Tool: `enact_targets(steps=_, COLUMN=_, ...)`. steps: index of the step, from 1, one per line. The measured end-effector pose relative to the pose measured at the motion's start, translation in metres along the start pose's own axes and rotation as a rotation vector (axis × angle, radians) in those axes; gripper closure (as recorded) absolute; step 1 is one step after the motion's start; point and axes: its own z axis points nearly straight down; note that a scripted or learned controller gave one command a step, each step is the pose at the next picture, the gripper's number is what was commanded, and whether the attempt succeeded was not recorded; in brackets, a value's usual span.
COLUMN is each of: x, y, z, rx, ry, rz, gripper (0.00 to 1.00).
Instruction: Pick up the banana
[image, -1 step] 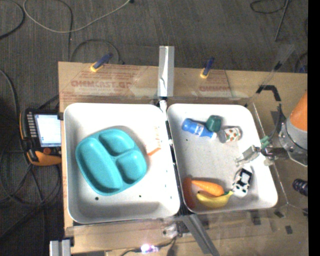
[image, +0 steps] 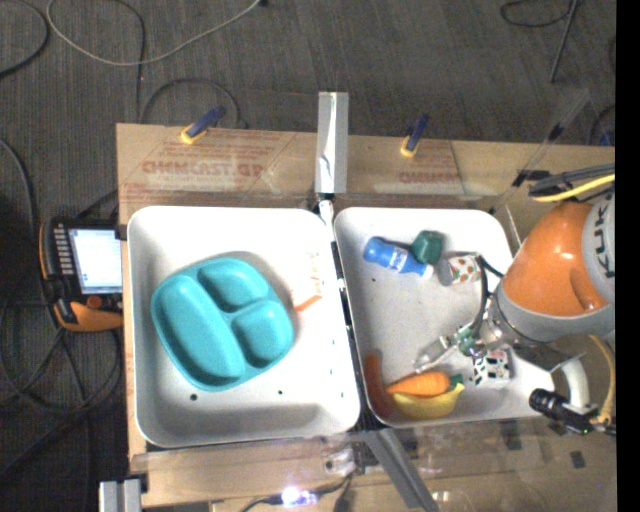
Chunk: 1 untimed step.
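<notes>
Camera view: I see my gripper (image: 462, 343) low over the right bin (image: 500, 232), metal fingers (image: 440, 350) reaching left from under the orange band (image: 555, 265); I cannot tell whether they are apart or together. Banana (image: 432, 402) lies just below and left of it, against the bin's near wall, not between the fingers. Carrot (image: 420, 384) rests on the banana. Dice (image: 490, 368) sit just right of the gripper. Blue bottle (image: 393, 256) and green block (image: 430, 244) lie well above. Teal plate (image: 224, 320) sits far left, in the left bin (image: 145, 240).
</notes>
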Motion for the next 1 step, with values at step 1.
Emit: enact_targets(steps=1, x=0.0010, y=0.0021, z=0.0163, rx=-0.006, ry=-0.008, rz=-0.153, gripper=0.00)
